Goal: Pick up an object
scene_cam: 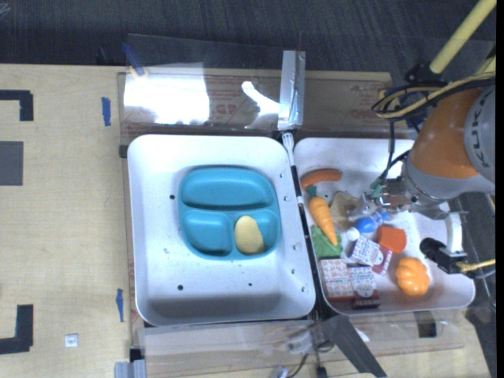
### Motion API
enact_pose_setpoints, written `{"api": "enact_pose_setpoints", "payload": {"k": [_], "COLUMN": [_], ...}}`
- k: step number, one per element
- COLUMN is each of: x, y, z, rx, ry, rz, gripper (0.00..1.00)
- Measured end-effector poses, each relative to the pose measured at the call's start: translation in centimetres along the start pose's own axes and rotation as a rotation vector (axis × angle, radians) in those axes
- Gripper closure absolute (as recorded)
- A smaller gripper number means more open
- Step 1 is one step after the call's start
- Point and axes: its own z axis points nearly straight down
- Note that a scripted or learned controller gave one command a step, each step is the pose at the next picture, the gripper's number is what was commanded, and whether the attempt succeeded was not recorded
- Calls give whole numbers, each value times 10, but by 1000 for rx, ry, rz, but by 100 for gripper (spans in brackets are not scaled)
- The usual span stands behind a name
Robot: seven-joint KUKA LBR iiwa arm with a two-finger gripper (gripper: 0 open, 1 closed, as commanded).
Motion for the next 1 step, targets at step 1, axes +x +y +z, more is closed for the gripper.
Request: {"api": "enact_pose_setpoints", "payload": {"k": [1], "x": [-60], "y": [-5], "z": [-87], "rx": [12], "ry": [-3], "rz": [53], "gripper": [100]}}
